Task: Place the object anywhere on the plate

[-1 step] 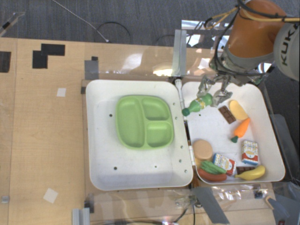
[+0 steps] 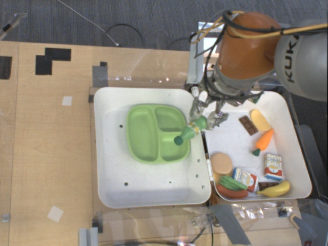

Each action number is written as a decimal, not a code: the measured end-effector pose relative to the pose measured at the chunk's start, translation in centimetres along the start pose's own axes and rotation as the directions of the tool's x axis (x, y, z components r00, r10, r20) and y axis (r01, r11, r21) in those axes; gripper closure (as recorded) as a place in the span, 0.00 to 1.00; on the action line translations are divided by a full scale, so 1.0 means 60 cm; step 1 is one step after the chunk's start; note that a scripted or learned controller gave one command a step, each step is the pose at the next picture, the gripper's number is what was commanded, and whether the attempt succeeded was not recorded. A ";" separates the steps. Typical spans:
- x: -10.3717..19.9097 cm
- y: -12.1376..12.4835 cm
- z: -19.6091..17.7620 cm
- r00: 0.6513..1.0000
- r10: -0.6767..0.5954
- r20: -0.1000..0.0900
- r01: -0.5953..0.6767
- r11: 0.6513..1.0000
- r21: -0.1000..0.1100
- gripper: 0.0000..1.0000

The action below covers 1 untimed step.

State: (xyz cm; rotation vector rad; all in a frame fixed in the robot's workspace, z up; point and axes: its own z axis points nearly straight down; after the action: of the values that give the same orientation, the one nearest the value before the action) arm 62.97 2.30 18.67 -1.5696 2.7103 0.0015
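Observation:
A green divided plate point(image 2: 148, 135) lies in the left white bin point(image 2: 110, 188). A small green toy with a darker green tip point(image 2: 187, 133) hangs over the plate's right rim, slanting down to the left. My gripper point(image 2: 205, 120) reaches down from the orange-banded wrist point(image 2: 246, 40) at the divide between the two bins. Its fingers point(image 2: 196, 108) are shut on the upper end of the green toy. The toy's lower tip sits just above or on the plate's right compartment; I cannot tell whether it touches.
The right bin point(image 2: 294, 137) holds several toy foods: a brown chocolate bar point(image 2: 248, 125), a yellow piece point(image 2: 260, 120), a carrot point(image 2: 263, 140), a juice box point(image 2: 273, 166), a banana point(image 2: 274, 189), a round bun point(image 2: 222, 163) and a small can point(image 2: 244, 178).

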 end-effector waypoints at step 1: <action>-0.045 0.062 -0.087 0.990 -0.143 0.000 0.143 0.990 0.004 1.00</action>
State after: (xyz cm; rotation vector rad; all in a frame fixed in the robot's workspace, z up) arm 61.02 6.46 23.88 -1.7582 2.5890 -0.0044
